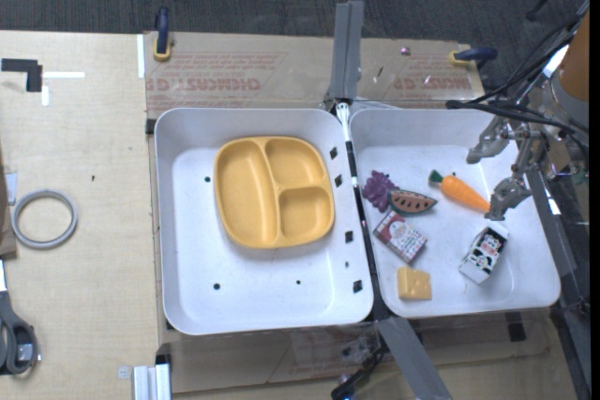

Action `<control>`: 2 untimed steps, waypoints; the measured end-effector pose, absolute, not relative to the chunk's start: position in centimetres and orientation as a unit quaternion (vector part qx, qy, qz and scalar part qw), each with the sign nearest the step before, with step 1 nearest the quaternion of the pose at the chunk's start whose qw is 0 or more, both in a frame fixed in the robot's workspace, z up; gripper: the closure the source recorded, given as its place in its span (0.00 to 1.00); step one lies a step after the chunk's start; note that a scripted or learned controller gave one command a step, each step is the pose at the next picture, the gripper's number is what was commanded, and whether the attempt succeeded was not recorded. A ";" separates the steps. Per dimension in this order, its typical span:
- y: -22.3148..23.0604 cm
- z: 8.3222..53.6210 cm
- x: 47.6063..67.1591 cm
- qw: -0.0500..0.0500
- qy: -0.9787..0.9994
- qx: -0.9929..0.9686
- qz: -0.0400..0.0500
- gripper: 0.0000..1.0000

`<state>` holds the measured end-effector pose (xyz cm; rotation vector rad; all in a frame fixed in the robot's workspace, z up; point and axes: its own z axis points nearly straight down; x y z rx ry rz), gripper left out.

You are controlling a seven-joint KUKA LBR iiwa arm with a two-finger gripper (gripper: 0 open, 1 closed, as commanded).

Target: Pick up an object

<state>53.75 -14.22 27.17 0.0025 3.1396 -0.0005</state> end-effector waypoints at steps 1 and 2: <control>-13.8 26.5 60.6 0.002 0.999 0.037 0.000 0.00; -18.4 9.3 61.6 0.003 1.000 -0.019 -0.001 0.00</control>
